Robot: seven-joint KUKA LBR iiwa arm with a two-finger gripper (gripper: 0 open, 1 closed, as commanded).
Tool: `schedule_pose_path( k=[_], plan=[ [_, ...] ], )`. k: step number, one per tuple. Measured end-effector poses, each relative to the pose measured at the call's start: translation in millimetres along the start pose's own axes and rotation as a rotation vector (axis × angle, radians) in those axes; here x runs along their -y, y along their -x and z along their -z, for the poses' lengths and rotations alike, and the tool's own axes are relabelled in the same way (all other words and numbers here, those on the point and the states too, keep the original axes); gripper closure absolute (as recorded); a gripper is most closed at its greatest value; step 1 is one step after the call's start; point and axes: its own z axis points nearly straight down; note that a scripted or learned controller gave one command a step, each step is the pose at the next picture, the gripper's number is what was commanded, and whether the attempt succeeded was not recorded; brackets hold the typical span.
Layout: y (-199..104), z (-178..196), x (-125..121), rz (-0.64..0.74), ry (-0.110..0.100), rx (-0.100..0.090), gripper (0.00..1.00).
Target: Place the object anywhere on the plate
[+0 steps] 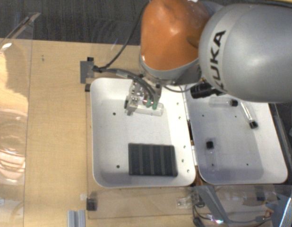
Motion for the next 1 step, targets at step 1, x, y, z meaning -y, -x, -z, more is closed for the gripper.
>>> schedule_pose_path(
  k=[1],
  plan=[
    [75.7,-132.7,-53.5,-0.563,-0.006,-0.005,1.0]
  ],
)
